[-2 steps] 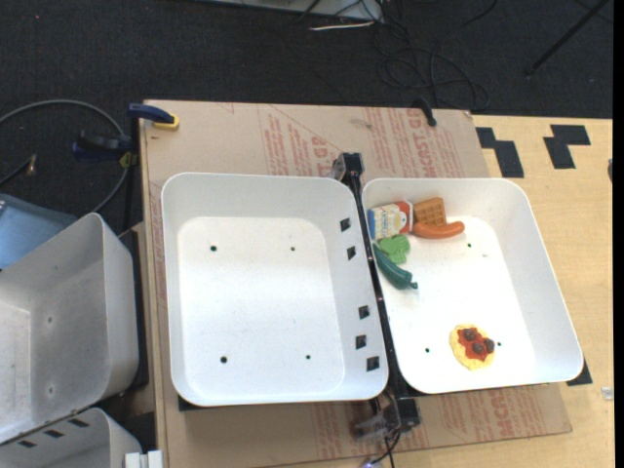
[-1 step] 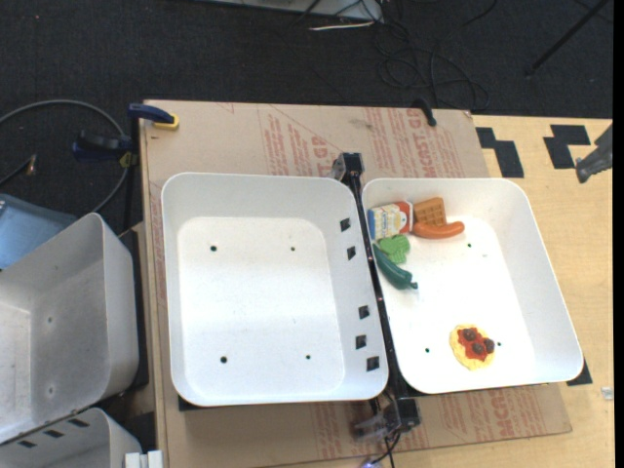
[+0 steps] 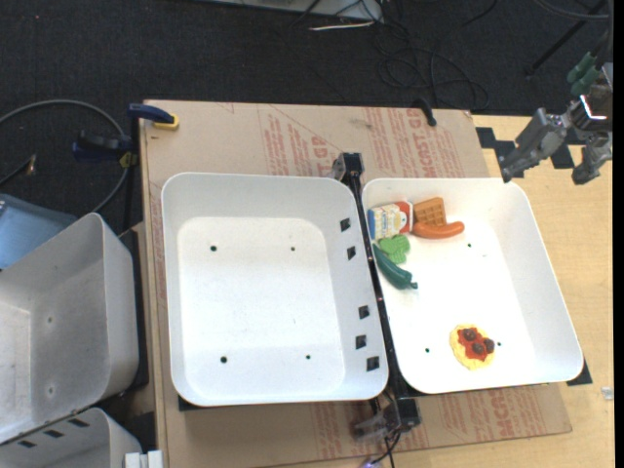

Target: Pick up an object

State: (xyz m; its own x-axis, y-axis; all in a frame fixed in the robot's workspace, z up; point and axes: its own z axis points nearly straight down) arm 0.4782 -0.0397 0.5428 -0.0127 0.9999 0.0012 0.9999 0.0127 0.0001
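Dark carpet fills the top of the frame, strewn with black cables and a grey metal bar at the upper middle. Below it a sheet of brown cardboard [image 3: 263,135] covers the bench and carries two shallow white bins side by side.

Left bin [image 3: 185,261] sits at the centre of the frame. Right bin [image 3: 526,291] touches it along a dark seam fitted with small black clips.

Along the right bin's upper left edge a cluster crowds together: a small milk carton [image 3: 389,219], a waffle piece [image 3: 430,209] just beside it, an orange sausage [image 3: 439,229] touching the waffle's lower side, and a green leafy vegetable [image 3: 395,259] below the carton, hard against the bin wall. Well apart, near the lower right corner, lies a little pizza [image 3: 472,346] with red toppings.

At the upper right edge of the frame the gripper [image 3: 570,144] hangs outside the right bin, beyond its top right corner, well away from every object. Whether it is open or closed cannot be told.

Pale plastic containers stand at the lower left.
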